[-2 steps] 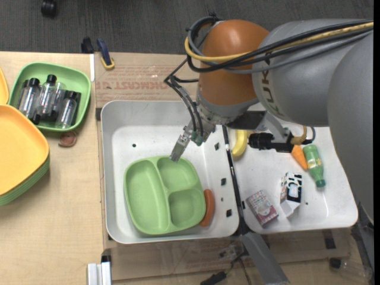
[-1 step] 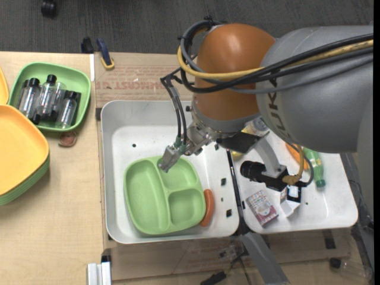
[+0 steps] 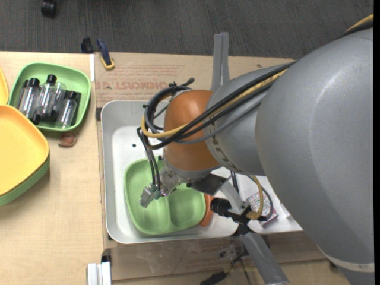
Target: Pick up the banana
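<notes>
My gripper [image 3: 148,196] hangs low over the left half of a green divided plate [image 3: 178,214], which lies in the white bin [image 3: 114,159]. The gripper's tip is small and metallic, close to the plate's surface, with nothing visible in it. Above it, the orange wrist band [image 3: 185,129] and the big grey arm [image 3: 309,135] hide the right part of this bin and whatever lies there. A small orange object [image 3: 206,217] peeks out at the plate's right edge, under the arm.
A white and purple packet [image 3: 267,208] lies under the arm at the bin's right. On the bench to the left stand a green tray of dark-capped bottles [image 3: 50,97] and stacked yellow plates [image 3: 21,156]. A blue-handled clamp [image 3: 104,53] sits at the back.
</notes>
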Tool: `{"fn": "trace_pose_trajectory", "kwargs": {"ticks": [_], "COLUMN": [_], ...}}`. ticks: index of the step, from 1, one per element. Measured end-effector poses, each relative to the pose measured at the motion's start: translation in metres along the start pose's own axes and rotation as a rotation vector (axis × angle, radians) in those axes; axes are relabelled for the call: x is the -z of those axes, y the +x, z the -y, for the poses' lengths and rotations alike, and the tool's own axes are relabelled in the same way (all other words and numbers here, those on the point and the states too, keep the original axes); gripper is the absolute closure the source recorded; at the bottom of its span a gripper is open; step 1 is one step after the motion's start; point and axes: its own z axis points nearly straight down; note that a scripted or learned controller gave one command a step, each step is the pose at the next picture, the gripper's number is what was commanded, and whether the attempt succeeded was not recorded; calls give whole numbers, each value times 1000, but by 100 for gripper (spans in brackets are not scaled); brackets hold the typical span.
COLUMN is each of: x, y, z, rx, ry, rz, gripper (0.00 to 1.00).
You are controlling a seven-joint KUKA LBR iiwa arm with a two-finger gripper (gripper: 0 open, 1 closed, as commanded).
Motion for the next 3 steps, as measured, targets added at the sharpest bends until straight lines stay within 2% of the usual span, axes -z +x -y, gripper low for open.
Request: {"fn": "trace_pose_trajectory", "kwargs": {"ticks": [1, 2, 3], "x": [9, -17, -16], "y": [-3, -5, -27], "z": [1, -27, -62], "rx": [-8, -481, -232], "ry": [1, -19, -20], "rz": [2, 2, 7], "gripper": [100, 100, 100]}}
